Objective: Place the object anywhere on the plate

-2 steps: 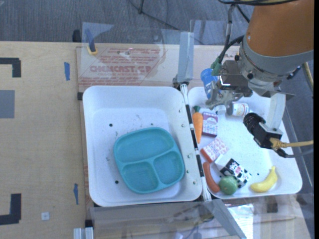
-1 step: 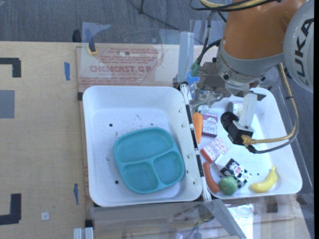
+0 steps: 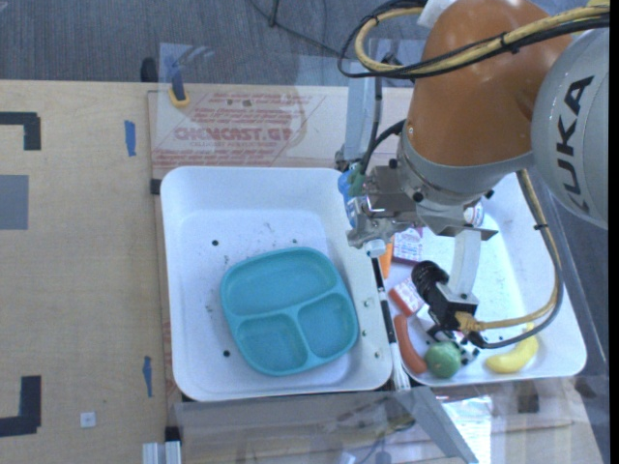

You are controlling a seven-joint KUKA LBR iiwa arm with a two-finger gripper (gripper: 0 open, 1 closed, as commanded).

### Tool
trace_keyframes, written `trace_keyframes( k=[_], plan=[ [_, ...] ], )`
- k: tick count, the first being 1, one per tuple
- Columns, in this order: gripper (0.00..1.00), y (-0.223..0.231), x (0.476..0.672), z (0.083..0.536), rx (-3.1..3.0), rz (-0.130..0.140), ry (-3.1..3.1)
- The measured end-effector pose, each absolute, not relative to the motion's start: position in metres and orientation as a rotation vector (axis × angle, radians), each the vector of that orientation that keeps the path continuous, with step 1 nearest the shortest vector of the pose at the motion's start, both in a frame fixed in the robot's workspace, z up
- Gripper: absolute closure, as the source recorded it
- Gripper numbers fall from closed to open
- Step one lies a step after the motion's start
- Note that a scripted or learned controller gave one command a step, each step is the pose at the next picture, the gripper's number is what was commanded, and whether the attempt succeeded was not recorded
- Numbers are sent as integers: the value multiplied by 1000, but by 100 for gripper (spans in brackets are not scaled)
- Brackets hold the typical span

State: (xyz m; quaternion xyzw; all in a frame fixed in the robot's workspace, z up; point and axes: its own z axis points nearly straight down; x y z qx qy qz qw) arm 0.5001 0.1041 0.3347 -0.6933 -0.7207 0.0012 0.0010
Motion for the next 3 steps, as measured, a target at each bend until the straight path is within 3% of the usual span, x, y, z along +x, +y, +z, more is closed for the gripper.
trace_keyframes(
  k=[1,2,3],
  plan=[
    [100,130,479,263,-2187,3,-2254],
    [100,108,486,227,-2231,3,-2209],
    [100,-4,480,326,-2184,0,-2260]
  ],
)
